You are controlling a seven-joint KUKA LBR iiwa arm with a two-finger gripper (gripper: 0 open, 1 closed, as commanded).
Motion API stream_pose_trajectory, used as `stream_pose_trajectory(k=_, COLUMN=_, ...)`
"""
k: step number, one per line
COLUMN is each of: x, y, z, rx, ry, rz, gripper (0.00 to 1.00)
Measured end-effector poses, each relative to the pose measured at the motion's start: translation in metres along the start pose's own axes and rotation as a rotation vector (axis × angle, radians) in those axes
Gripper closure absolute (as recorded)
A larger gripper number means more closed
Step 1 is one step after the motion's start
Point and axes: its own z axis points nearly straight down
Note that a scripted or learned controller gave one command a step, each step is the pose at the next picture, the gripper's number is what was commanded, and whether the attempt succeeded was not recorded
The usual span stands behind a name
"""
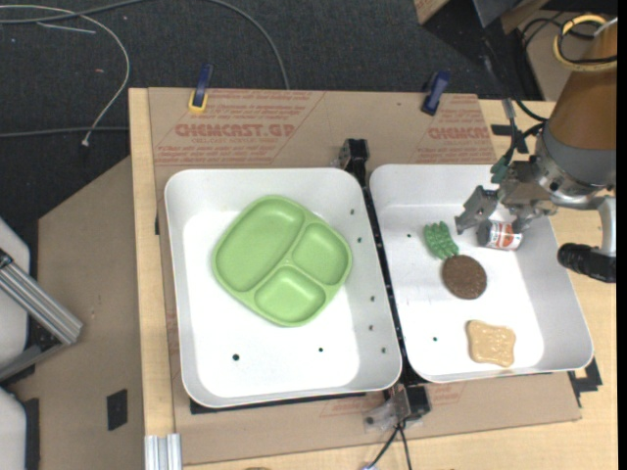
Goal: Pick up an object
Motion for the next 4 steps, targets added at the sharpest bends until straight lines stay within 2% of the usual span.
stream_pose_trajectory(k=1, x=0.000, y=0.002, z=-0.007, rx=-0.013, ry=-0.002, rz=-0.003, gripper=0.00)
stream_pose_trajectory(k=2, x=0.001, y=0.005, z=0.056, rx=-0.006, ry=-0.001, rz=-0.002, gripper=0.00)
stream_pose_trajectory(k=4, x=-0.007, y=0.002, z=0.147, rx=-0.015, ry=-0.003, rz=-0.003, gripper=0.00)
